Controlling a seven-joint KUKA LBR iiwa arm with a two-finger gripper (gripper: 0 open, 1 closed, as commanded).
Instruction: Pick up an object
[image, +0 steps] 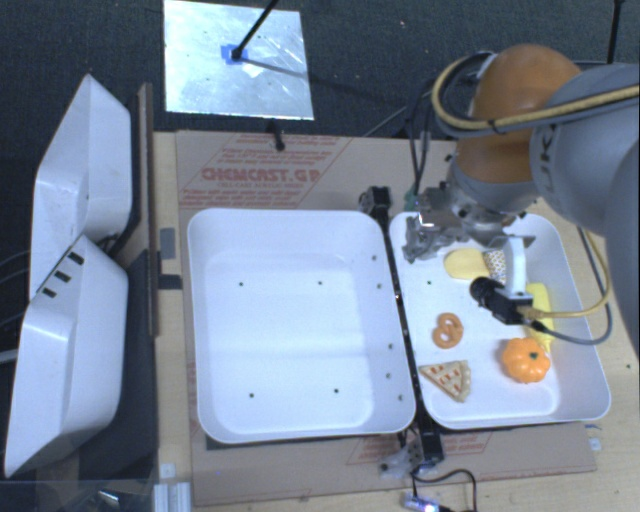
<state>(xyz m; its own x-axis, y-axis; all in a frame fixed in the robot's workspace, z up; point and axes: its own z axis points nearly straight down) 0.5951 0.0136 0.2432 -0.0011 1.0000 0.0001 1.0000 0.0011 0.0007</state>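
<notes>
Overhead, the grey arm with its orange band comes in from the right and puts the end effector (432, 238) over the far left corner of the right bin (585, 400). Metal parts bunch together there; cannot tell if it is spread or pressed together, and nothing shows between its tips.

Items all lie in the right bin, toward the camera and to the right of the end effector. Closest is a pale yellow disc (462, 264), just beside it. Next to that disc, a white and tan wedge (495, 264), partly under the arm's black attachment. Further out toward the near side, a small orange pretzel (449, 330). Beyond it, a pizza slice toy (447, 379) near the bin's front wall. An orange pumpkin (525, 361) lies well apart, at the front right, with a yellow piece (540, 299) just behind it.

Left bin (215, 300) lies left of the end effector on the desk (180, 480).
</notes>
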